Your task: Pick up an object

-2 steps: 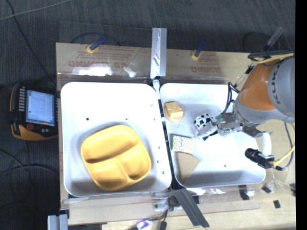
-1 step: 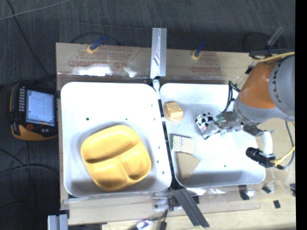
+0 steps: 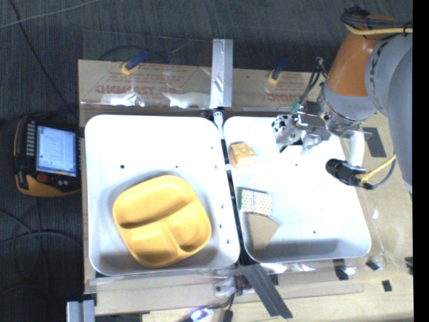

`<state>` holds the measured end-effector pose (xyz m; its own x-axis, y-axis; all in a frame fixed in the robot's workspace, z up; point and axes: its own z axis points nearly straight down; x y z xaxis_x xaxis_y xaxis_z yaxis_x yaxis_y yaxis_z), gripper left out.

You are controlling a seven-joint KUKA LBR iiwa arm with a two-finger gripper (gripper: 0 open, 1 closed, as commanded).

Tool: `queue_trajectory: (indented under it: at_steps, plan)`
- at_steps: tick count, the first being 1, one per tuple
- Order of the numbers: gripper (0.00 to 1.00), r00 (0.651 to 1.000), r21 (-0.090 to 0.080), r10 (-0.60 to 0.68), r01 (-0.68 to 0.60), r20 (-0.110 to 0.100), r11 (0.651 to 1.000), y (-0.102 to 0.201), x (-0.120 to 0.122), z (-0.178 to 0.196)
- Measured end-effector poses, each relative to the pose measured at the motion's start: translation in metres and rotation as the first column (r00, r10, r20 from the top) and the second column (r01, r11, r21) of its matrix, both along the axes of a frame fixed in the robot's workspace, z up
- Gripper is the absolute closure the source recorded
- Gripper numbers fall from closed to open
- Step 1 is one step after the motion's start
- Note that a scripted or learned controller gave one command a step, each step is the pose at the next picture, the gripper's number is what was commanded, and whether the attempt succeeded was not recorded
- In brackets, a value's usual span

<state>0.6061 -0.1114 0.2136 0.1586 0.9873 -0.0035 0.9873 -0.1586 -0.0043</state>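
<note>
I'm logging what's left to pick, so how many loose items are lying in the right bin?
3. A tan block near its upper left, a green-patterned packet below it, and a brown wedge at the lower left. The gripper may hide more.

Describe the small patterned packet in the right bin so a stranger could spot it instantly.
Find the right bin, the one without the yellow tray. Along its left wall, the packet lies between a pale yellow block above and a brown cardboard piece below. It alone has a green-and-white speckled pattern.
</note>
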Motion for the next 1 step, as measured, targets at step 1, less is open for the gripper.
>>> queue_trajectory:
  at_steps: [1]
  plan:
    - [1.00,0.994,0.001,0.106,-0.106,-0.001,0.994,0.0422,-0.0349,0.0048]
